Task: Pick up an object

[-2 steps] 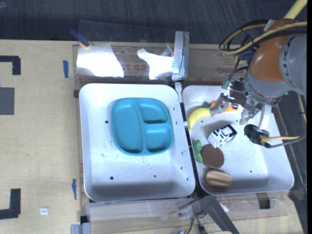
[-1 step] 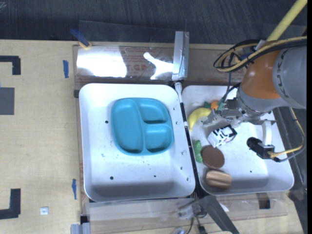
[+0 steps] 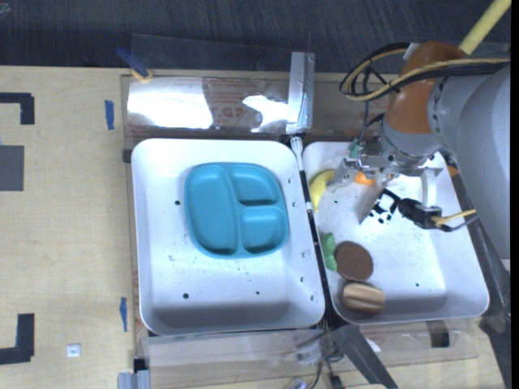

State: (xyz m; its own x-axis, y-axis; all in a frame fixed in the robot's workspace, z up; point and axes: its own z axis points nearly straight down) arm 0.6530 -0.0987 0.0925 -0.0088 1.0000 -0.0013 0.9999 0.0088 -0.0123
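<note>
Gripper [image 3: 354,171] grasp unclear, low in right bin [image 3: 454,286]; dark carpet [image 3: 203,6] behind bench [image 3: 65,233]

A light wooden bench [image 3: 65,241] is seen from above, and two shallow white bins are borne on it side by side. The left bin [image 3: 154,290] is set well to the left of the gripper [image 3: 357,171], while the right bin [image 3: 462,290] is spread beneath and below the jaws. Black corner marks [image 3: 23,108] and short strips of blue tape [image 3: 109,113] are stuck to the bench top far to the left of the jaws. A shiny foil-covered panel [image 3: 203,104] is laid behind the left bin, up and left of the jaws.
</note>
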